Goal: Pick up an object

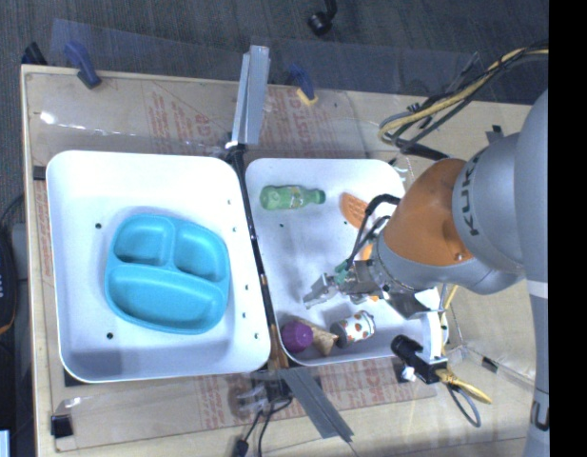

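The grey arm [483, 227], with its orange band [421, 222], reaches in over the right bin [283, 246], and its pincer [322, 290] hangs low above the bin's white floor, pointing toward the left bin [74, 255]. Its two thin metal fingers [317, 286] stand a little apart, and nothing is seen between them; they close on no object.

Just below the pincer, along the bin's near wall, lies a purple ball [295, 334]. Beside it, to the right, sits a small tan cone-like piece [325, 339], and next to that a white toy with dark and reddish marks [357, 327], almost under the wrist.

Above the pincer, well apart, a green bottle [291, 197] lies on its side near the bin's far wall. To the bottle's right an orange, carrot-like piece [352, 208] lies close to the arm's cables.

Far to the pincer's left, in the other bin, rests a blue divided tray [167, 272]. Both bins stand on the counter [131, 112].
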